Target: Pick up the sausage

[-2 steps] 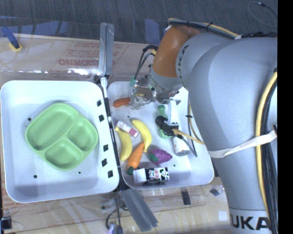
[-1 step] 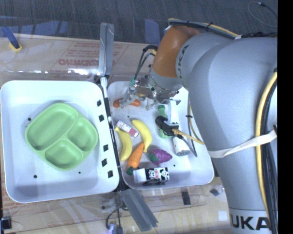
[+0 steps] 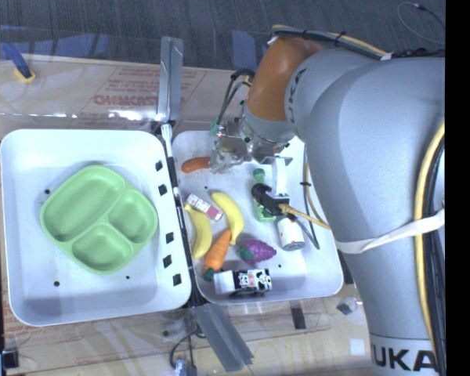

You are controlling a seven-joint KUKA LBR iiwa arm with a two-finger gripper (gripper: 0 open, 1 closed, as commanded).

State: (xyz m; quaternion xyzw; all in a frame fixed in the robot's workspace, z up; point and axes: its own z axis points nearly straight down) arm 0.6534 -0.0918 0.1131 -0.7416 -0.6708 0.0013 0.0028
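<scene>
The sausage (image 3: 194, 164) is a small orange-red link lying at the far left of the right bin (image 3: 313, 276), close to its back wall. My gripper (image 3: 222, 160) hangs just to the right of it, near the bin floor, its tip next to the sausage's right end. The view is too coarse to tell whether the sausage sits between the fingers.
The right bin also holds two bananas (image 3: 229, 214), a carrot (image 3: 216, 251), a purple fruit (image 3: 256, 249), a small wrapped packet (image 3: 204, 206), a cow-print carton (image 3: 251, 280), a green item (image 3: 263, 204) and a white bottle (image 3: 290, 233). A green divided plate (image 3: 100, 218) lies in the left bin (image 3: 23, 288).
</scene>
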